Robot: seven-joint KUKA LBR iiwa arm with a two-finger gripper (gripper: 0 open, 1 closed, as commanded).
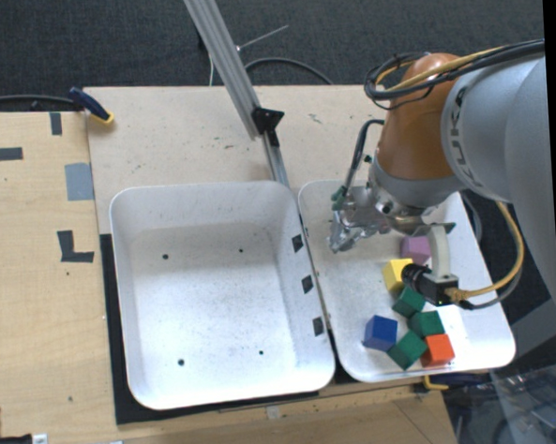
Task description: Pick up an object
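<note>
You are looking down at a slant on a bench (179, 147) that carries two shallow white bins side by side. The left bin (131, 272) takes up the middle of the frame. The right bin (352, 287) sits against it, toward the lower right.

The grey arm with its orange band (413, 133) comes in from the upper right and hangs over the upper part of the right bin. Its gripper (346, 233) points down near that bin's upper left corner. You cannot tell from this angle whether it is parted or closed, and nothing can be seen in its grasp.

The things to pick lie in a loose cluster at the lower right of the right bin: a pink block (416, 248), a yellow block (397, 275), a green block (409, 303), a blue block (381, 332), a second green block (408, 349), a third green block (427, 324) and an orange block (439, 348). A black fitting on the arm (432, 282) partly covers the yellow one.

The relation that matters: every block lies down and to the right of the gripper, apart from it. The yellow and pink blocks look nearest. The blocks are roughly cubic, so no long axis dictates the approach.
</note>
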